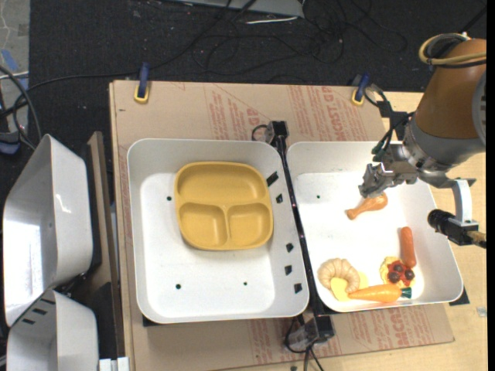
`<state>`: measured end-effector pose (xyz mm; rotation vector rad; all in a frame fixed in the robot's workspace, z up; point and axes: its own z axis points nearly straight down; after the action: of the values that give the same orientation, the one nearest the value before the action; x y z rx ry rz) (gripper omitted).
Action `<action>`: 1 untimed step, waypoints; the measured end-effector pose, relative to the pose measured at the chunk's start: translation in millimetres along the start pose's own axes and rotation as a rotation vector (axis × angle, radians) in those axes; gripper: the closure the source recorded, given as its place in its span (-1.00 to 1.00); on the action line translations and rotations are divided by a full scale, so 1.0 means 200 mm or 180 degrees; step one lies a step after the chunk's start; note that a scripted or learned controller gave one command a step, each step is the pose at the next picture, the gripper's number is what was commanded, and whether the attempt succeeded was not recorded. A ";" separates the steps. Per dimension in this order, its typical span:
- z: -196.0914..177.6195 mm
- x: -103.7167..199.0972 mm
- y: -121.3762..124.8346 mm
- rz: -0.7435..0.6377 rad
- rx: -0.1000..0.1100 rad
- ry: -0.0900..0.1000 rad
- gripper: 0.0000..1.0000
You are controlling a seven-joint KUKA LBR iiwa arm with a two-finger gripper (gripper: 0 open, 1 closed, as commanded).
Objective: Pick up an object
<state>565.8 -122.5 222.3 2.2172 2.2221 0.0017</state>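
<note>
Arm: one grey arm (452, 91) with an orange band is seen entering from the right, extended over the right bin.
Gripper: one gripper (377, 182) is positioned low over the upper middle of the right bin; whether anything is clamped cannot be told from this angle.
Bins: two white bins are counted, the right bin (332, 161) beneath the gripper and the left bin (147, 230) well to its left.
Drumstick: one orange-brown toy drumstick (366, 205) is seen just below the gripper, its thick end touching or nearly touching the tool tip; contact cannot be confirmed.
Sausage: one red-orange sausage (407, 245) is noted below and to the right of the gripper, apart from it.
Croissant: one pale croissant (339, 271) is recorded well below the gripper.
Carrot: one orange carrot (373, 291) lies beside the croissant, farthest below the gripper.
Pizza piece: one yellow piece with dark toppings (399, 273) sits just above the carrot tip.
Tray: one yellow three-compartment tray (224, 205) rests in the left bin, well left of the gripper.
</note>
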 end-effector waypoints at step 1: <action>-0.02 0.28 0.06 -0.0015 0.0002 0.0004 1.00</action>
<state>578.5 -66.0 226.8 2.2130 2.2282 0.0026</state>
